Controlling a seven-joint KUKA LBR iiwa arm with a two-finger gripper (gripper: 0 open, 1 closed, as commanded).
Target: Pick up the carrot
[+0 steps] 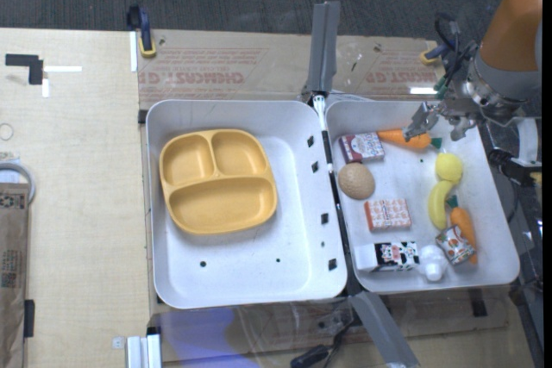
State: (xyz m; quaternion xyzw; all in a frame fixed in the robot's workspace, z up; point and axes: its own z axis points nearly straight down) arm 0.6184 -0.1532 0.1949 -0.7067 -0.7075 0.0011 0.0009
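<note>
At the near edge of the right bin (509,267) a milk carton (397,255) and a white ball (433,271) are seen. Along its right wall a second carrot (464,224), a banana (440,204) and a lemon (448,167) are laid. In the left bin (241,276) a yellow tray (219,180) is set. At the right bin's far edge the carrot (402,136) is lying, its right end under the gripper (425,126); whether the fingers are apart or clamped cannot be told.

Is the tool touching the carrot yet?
Cannot tell. In the camera view the tool overlaps the carrot's right end, but the slanted angle hides any contact or gap.
</note>
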